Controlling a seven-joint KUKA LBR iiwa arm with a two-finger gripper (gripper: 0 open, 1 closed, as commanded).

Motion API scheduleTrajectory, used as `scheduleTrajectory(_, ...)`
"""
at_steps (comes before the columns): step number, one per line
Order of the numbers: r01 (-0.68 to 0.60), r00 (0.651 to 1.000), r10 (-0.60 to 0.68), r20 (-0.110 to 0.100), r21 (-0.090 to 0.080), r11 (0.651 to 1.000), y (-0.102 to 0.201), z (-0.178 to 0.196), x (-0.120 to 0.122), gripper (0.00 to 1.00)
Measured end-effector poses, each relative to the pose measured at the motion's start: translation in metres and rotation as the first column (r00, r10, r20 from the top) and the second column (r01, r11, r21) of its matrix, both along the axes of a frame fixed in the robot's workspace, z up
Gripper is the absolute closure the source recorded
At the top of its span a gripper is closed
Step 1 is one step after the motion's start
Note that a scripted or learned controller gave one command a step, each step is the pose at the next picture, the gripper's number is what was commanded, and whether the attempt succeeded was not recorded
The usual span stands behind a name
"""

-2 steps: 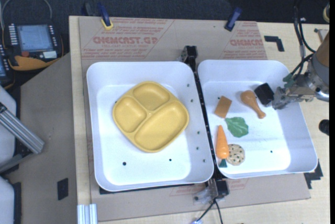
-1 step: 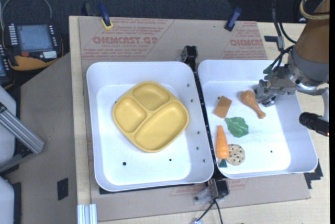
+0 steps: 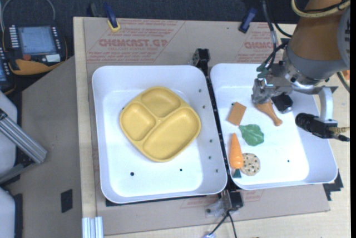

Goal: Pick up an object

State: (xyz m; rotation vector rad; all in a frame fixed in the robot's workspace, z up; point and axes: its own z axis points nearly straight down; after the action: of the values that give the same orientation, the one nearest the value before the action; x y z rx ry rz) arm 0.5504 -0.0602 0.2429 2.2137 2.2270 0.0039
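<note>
Nearest, a round speckled cookie (image 3: 251,164) and an orange carrot (image 3: 236,152) share the right white bin (image 3: 311,167) with a green leafy piece (image 3: 252,134), a tan block (image 3: 237,113) and a brown piece (image 3: 271,113) — under the gripper (image 3: 262,95), grip unclear. A yellow divided plastic plate (image 3: 160,123) fills the left white bin (image 3: 111,137).

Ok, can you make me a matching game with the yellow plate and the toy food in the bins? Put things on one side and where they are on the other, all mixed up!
Things:
1. yellow divided plate
2. carrot
3. cookie
4. green leaf

Places:
A. near the front edge of the right bin, touching the carrot's lower end
B. in the left bin, by itself
C. middle of the right bin, just right of the carrot's tip
D. along the left side of the right bin, lying lengthwise below the orange-brown block

Pairs: 1-B, 2-D, 3-A, 4-C
</note>
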Motion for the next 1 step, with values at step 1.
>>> scheduleTrajectory(1,0.003,1.0,-0.003,-0.005,0.0,1.0,0.0545,-0.0133,0.0079,1.0)
